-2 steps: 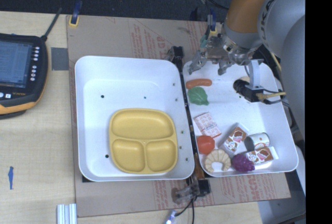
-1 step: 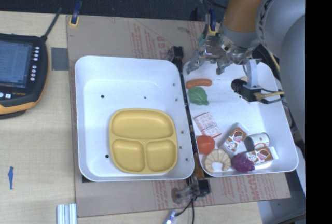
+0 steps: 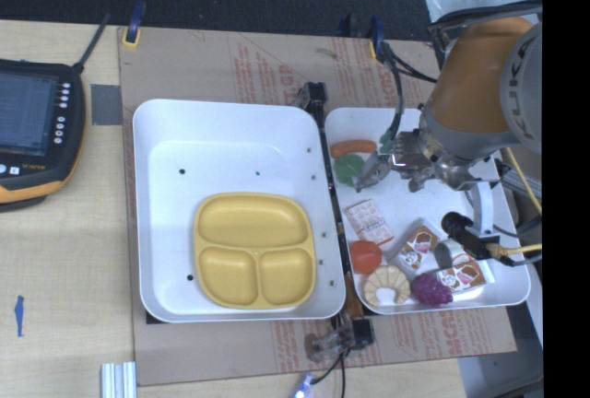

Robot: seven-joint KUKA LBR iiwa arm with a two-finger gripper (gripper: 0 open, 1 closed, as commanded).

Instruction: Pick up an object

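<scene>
Pale wood bench point(image 3: 64, 295) with a cardboard sheet point(image 3: 230, 64) on top, dark floor behind it, and a pendant point(image 3: 32, 134) on the left that the frame edge cuts off. Two white bins sit side by side on the cardboard. The left bin point(image 3: 230, 134) holds a yellow plate point(image 3: 255, 251) with three compartments, lying toward the near side. The right bin point(image 3: 516, 293) has all the pickable stuff. An orange piece point(image 3: 353, 147) is in the far left corner with a green lump point(image 3: 348, 169) just in front of it. A red-and-white packet point(image 3: 369, 221) is mid-bin, and a red ball point(image 3: 365, 255) is just nearer than that. At the near rim there's a pale shell thing point(image 3: 385, 286) with a purple lump point(image 3: 430, 288) beside it, plus a printed box point(image 3: 419, 246) and a second box point(image 3: 461, 275) close by. My arm point(image 3: 479, 83) comes in from the right and covers the far right part of that bin, so that stretch is hidden. My gripper point(image 3: 395, 168) hangs over the bin's far half, just right of the green lump and orange piece. I can't say if it touches either, and honestly can't tell if it's open or closed from this angle. The box prints are too small to read, and the green lump is too blurry to name.
</scene>
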